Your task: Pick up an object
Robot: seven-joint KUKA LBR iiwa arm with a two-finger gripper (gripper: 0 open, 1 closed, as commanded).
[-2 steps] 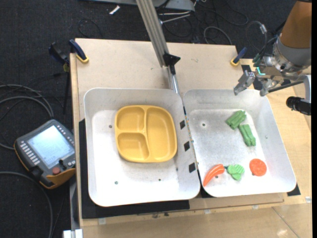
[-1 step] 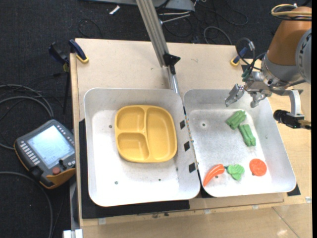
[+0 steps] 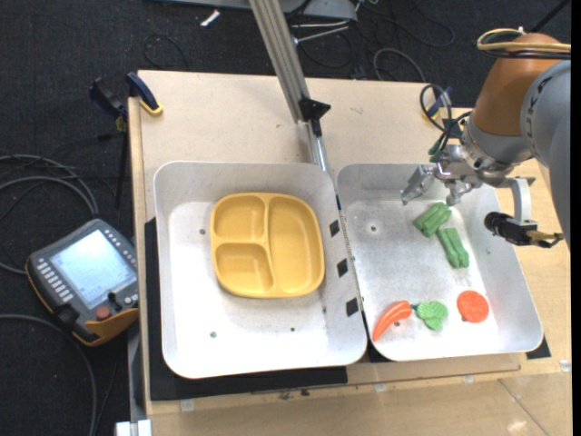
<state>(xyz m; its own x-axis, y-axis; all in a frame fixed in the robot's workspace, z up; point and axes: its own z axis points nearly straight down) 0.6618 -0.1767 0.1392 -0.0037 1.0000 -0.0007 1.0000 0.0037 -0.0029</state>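
Observation:
In the right bin [image 3: 381, 243] lie two green toy vegetables, one [image 3: 433, 218] near the back and a longer one [image 3: 454, 247] just in front of it. An orange carrot [image 3: 392, 317], a small green leafy piece [image 3: 432, 313] and a red tomato [image 3: 472, 306] lie along the bin's front. My gripper [image 3: 434, 189] hangs at the back of the right bin, just above and behind the nearer green piece. Its fingers are spread open with nothing between them.
The left bin [image 3: 182, 243] holds a yellow divided plate [image 3: 269, 243]. A metal pole [image 3: 281, 44] slants up from between the bins. A teach pendant [image 3: 82, 280] lies off the bench at the left. The bin walls rise around the toys.

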